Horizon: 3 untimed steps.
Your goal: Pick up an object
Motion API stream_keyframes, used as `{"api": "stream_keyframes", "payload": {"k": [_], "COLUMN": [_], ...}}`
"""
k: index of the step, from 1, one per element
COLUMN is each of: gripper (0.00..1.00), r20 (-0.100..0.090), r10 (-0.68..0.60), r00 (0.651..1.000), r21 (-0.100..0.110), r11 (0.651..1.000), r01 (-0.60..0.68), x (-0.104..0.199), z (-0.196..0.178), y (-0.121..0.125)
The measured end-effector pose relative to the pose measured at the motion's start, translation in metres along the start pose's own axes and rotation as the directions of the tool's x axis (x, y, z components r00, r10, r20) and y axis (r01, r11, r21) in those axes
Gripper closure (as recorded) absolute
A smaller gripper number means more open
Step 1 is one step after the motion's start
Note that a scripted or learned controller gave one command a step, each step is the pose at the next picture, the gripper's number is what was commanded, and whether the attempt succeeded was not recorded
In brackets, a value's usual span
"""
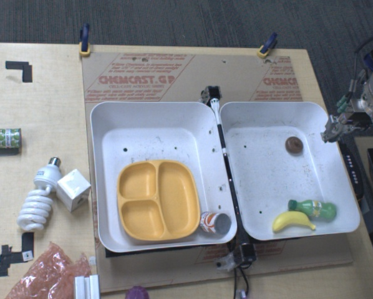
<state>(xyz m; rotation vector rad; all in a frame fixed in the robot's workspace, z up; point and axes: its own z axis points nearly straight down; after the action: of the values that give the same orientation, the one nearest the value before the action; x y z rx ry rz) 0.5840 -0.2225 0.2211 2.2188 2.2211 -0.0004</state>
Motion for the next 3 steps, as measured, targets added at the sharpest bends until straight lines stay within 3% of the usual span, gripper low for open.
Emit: {"api": "stream_keyframes", "payload": {"k": [1,2,3], "gripper": [0.0,0.0,0.0], "r20": [-0.001,0.0,-0.001], "r10": [0.002,0.002,0.002], "r00": [1.0,1.0,1.0], "r21": [0.001,-0.001,0.0], "r11": [1.0,1.0,1.0], "r01": [-0.002,-0.002,-0.002], "x": [0.0,0.0,0.0], "z": [0.08,-0.008,0.074], "y": [-0.011,-0.061,-0.081]}}
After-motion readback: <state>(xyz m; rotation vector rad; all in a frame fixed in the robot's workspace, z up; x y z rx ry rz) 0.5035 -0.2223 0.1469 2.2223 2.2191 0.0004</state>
